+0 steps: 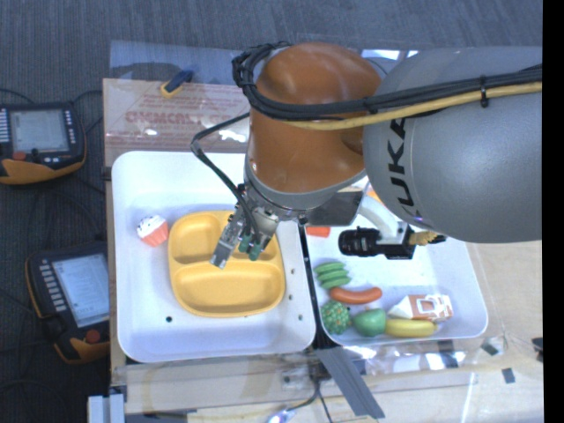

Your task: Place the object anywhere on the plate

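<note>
Gripper (pixel 236 247) hung over yellow plate (pixel 203 291), finger state unclear. Cupcake toy (pixel 152 228) sat just left of plate, tilted; toy food (pixel 374 311) well right.

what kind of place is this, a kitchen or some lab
Most likely a robotics lab, not a kitchen: a big KUKA arm over two white bins, toy food and control pendants on the carpet.

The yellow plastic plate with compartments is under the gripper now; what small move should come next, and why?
Probably lift straight up and check the grasp. The gripper hangs over the yellow compartment plate, and I see nothing between its fingers, while the small orange-and-white toy lies left of the plate in the white bin.
</note>
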`<state>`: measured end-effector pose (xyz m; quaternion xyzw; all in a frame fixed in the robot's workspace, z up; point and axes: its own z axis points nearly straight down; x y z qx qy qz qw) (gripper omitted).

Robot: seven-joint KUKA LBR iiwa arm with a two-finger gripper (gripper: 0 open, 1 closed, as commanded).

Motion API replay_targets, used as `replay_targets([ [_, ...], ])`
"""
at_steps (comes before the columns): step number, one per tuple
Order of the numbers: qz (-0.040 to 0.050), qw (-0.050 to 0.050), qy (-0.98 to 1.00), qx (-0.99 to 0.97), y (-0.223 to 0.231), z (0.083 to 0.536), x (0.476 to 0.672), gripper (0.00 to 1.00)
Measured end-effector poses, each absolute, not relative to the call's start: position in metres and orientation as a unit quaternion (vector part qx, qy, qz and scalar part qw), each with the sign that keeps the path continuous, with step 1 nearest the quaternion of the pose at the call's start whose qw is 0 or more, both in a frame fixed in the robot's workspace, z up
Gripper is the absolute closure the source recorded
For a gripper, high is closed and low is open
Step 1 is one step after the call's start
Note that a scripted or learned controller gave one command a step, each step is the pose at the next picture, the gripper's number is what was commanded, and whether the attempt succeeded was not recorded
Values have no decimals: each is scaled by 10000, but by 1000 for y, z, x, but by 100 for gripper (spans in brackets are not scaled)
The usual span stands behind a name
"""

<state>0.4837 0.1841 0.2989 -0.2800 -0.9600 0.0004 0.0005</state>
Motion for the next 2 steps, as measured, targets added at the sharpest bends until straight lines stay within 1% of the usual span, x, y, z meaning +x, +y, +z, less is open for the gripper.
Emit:
replay_targets([
  [1, 21, 5, -8204, -5718, 120, 260, 517, 100],
  [2, 9, -7, -9222, -3868, 139, 367, 496, 100],
])
